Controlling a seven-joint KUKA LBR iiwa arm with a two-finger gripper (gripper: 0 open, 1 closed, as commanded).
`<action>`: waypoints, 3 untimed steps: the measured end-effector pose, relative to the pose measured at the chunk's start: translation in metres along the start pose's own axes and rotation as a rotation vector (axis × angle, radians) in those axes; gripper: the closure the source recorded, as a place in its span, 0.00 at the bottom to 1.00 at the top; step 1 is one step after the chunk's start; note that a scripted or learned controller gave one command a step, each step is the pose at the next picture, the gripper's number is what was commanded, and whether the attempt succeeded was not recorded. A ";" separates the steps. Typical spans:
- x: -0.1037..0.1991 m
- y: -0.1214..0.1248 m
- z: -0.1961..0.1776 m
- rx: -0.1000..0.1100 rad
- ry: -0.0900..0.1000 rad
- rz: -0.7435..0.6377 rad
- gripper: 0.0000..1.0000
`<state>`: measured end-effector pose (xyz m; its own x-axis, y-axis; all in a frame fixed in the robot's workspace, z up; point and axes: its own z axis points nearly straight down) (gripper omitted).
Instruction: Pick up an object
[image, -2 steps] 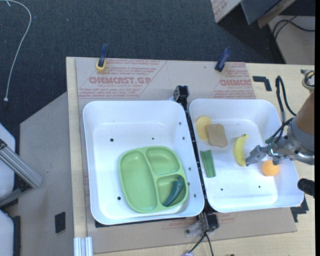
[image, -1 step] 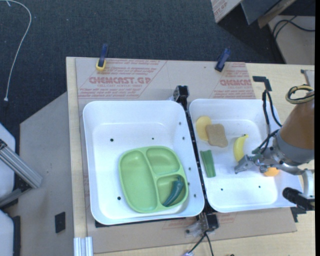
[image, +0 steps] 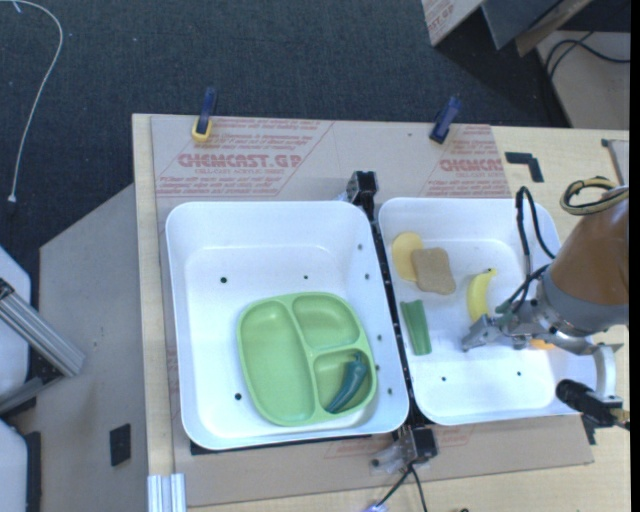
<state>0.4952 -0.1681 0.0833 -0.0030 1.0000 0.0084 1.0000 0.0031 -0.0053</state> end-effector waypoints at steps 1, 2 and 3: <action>-0.003 0.000 -0.012 -0.004 -0.007 0.004 1.00; -0.002 -0.004 -0.074 -0.012 -0.012 0.002 1.00; 0.002 -0.003 -0.118 -0.012 -0.012 0.001 1.00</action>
